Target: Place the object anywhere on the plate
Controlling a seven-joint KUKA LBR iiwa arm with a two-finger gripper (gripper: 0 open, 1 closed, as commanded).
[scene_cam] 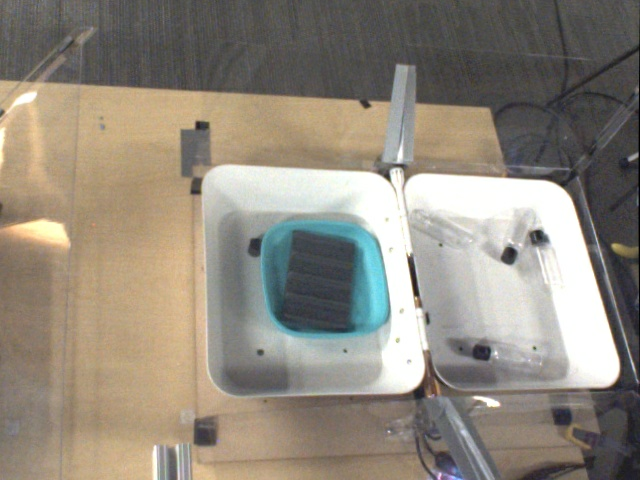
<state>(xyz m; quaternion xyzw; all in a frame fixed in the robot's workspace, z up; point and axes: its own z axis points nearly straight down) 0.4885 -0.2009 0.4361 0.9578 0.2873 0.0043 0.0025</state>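
Wooden surface (100, 298) carries two shallow white bins; I see the dark grey ribbed foam block (318, 280) lying flat on the turquoise square plate (372, 288) in the left bin (225, 268). Clear plastic tubes with black caps (500, 353) lie scattered along the right bin's (590, 298) far and near edges. I cannot tell the gripper's state.

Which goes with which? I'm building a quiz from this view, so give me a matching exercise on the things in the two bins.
Things:
1. teal plate
2. dark ridged block
3. clear tubes
4. small black piece

Places:
a. lying on the plate
b. scattered in the right bin
c. middle of the left bin
d. on the left bin's floor, at the plate's left edge

Pairs: 1-c, 2-a, 3-b, 4-d
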